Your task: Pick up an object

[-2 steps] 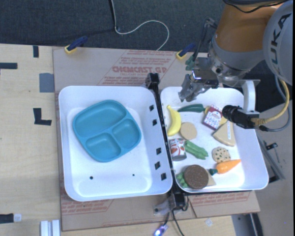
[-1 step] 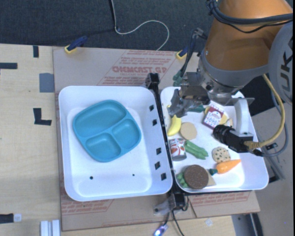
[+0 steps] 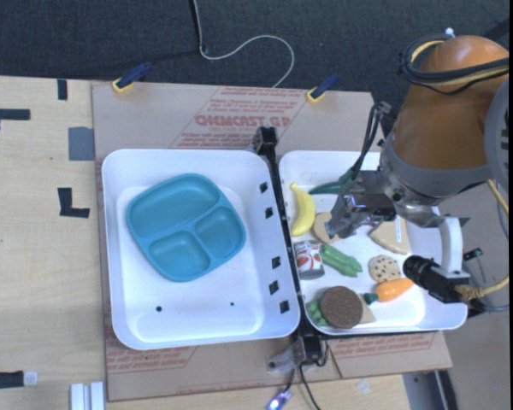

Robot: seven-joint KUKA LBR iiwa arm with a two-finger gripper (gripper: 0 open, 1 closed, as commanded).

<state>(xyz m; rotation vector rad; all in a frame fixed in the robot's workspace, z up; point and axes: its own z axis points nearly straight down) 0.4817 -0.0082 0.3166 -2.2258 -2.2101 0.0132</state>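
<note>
The gripper (image 3: pixel 349 218) hangs over the right bin (image 3: pixel 440 316) above a banana (image 3: pixel 303 209) and green pepper (image 3: pixel 340 259); whether its jaws are parted cannot be told.

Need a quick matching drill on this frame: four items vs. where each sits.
Items:
1. blue tray
2. banana
3. carrot
4. can

Places:
A. right bin, near its front right corner
B. left bin
C. right bin, by the divider, in front of the banana
D. right bin, back left, left of the claw

Pairs: 1-B, 2-D, 3-A, 4-C
</note>
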